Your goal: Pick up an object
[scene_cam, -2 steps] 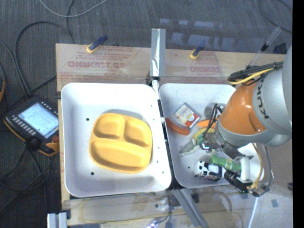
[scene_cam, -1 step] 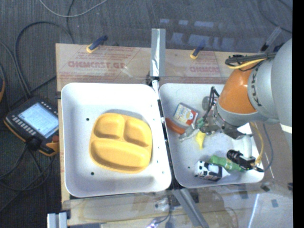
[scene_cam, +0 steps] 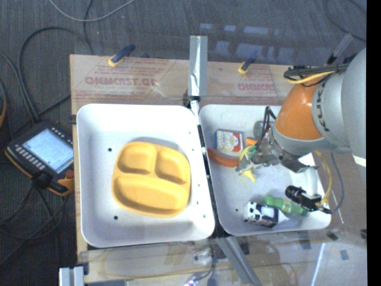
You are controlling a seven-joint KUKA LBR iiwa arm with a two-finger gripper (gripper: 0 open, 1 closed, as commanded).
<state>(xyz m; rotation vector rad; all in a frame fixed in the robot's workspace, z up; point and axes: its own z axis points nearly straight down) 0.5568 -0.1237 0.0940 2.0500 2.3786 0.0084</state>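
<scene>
My gripper [scene_cam: 255,159] is low inside the right bin [scene_cam: 235,216], near its middle, reaching in from the right. A small yellow-green thing [scene_cam: 246,154] lies right at its tip; whether it is gripped is hidden by the wrist. Just left of it sits a small packet with an orange and white label [scene_cam: 229,140], resting over an orange band-like piece [scene_cam: 219,158]. Toward the bin's front edge lie a green object [scene_cam: 278,204] and a black and white object [scene_cam: 259,214], side by side.
The left bin [scene_cam: 95,130] holds a yellow tray with three compartments [scene_cam: 152,179]. A raised divider [scene_cam: 202,154] separates the two bins. A handheld control pendant [scene_cam: 41,151] lies off the bench at the left.
</scene>
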